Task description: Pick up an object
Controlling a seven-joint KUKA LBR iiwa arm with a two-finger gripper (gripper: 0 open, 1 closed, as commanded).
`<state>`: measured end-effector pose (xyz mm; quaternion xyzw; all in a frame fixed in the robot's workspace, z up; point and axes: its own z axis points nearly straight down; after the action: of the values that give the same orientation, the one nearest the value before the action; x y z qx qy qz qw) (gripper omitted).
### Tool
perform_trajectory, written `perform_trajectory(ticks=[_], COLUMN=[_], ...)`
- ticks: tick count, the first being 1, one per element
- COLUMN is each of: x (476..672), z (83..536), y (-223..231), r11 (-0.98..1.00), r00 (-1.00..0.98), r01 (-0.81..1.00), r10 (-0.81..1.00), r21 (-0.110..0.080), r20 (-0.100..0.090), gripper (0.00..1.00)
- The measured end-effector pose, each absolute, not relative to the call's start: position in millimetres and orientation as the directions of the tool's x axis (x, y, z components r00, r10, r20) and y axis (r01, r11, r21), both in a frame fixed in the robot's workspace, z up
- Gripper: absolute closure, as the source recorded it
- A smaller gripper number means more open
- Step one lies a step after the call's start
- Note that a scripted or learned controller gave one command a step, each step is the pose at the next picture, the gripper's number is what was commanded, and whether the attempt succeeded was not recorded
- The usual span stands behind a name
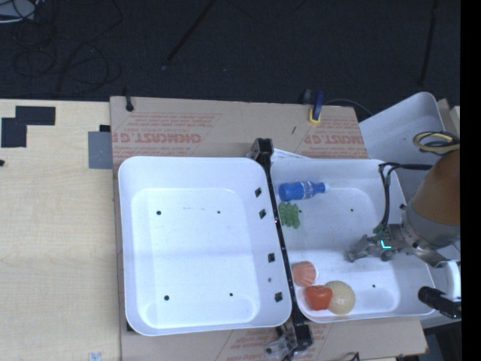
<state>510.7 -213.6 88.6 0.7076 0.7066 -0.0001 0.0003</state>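
Dark floor with cables behind; cardboard-topped bench carrying two white bins, left bin (195,247) and right bin (353,201). Claw (361,251) low inside the right bin, over bare floor near its right side. Finger spread: cannot tell; nothing visible in its grasp. Candidates all lie left of the claw, apart from it: blue bottle (301,190) and green piece (290,215) further back, a pink ball (304,272), red ball (319,297) and cream ball (340,296) nearer the front. Judgement: no pick made yet; approach, grasp and lift remain.
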Motion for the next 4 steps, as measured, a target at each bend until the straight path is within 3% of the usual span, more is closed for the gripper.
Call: perform_trajectory(ticks=[1,2,3,4], x=[575.6,632.4,582.1,614.7], z=[88.2,206.9,82.6,242.6], y=[-212.6,-213.6,-169.8,-216.6], r11=[0.004,0.004,-0.001,0.001], r00=[-0.004,-0.004,0.001,-0.001], r01=[1.000,1.000,1.000,1.000], r10=[1.000,1.000,1.000,1.000], r21=[0.004,0.014,-0.006,0.017], r20=[-0.001,-0.005,0.002,-0.008], gripper=[0.00,0.00,0.00,0.00])
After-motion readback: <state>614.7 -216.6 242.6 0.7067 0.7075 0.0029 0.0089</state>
